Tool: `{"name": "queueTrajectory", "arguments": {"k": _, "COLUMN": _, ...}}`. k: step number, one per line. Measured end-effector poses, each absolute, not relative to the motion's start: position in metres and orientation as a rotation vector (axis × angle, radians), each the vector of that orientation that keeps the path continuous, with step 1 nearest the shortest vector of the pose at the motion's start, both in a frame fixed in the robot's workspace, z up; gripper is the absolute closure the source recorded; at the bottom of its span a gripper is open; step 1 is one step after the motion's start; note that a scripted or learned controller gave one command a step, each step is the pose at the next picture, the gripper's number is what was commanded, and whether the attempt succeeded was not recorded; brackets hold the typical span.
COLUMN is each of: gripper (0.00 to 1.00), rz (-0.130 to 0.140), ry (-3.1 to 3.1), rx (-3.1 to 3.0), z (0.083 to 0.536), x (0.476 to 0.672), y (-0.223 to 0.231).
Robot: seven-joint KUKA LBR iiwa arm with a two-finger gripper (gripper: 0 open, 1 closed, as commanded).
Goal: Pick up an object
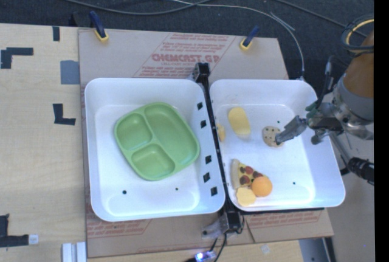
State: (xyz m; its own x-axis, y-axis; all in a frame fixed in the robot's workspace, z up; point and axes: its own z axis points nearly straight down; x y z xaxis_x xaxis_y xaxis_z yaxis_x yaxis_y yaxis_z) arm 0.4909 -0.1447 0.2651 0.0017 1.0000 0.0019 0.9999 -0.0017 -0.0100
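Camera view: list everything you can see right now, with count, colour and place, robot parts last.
bins: 2, white, side by side on the bench
tray: 1, green, three compartments, left bin
yellow block: 1, yellow, right bin, upper left
cookie: 1, tan with dark chips, right bin centre, beside the pincer tip
pizza slice: 1, tan with dark toppings, right bin, lower left
orange: 1, orange, touching the pizza slice
clamps: 2, blue and yellow, cardboard's top edge
pincer: 1, grey, over the right bin
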Motion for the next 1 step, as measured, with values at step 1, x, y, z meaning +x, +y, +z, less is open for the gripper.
{"name": "queueTrajectory", "arguments": {"k": 1, "gripper": 0.0, "rz": 0.001, "ry": -2.222, "rx": -2.219, "z": 0.2693, "x": 0.4926, "y": -0.1445}}
